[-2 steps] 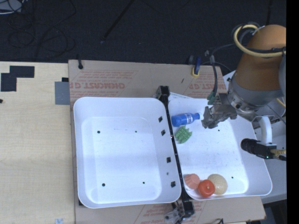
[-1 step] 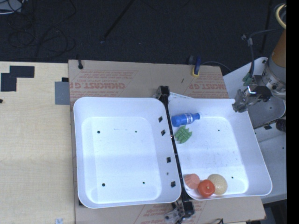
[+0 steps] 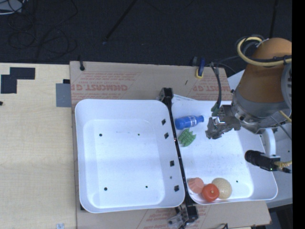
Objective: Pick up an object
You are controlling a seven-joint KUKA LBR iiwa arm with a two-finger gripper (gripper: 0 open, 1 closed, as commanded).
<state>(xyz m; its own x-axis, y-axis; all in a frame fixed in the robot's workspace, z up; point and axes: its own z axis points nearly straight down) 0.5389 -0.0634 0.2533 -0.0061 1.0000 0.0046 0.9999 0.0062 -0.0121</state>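
In the right bin (image 3: 224,161) a blue bottle (image 3: 188,122) lies on its side near the far left corner. A green leafy piece (image 3: 187,138) sits just below it. At the bin's near edge a pink piece (image 3: 195,184), a red tomato (image 3: 210,192) and a beige round object (image 3: 222,187) cluster together. My gripper (image 3: 215,128) hangs over the bin's upper middle, a little to the right of the bottle and the green piece, with nothing visible between its fingers.
The left bin (image 3: 124,156) lies beside the right one, with a black divider (image 3: 174,147) between them. A cardboard sheet (image 3: 133,82) lies under both bins. A black cylinder (image 3: 259,160) on the arm overhangs the right bin's right side.
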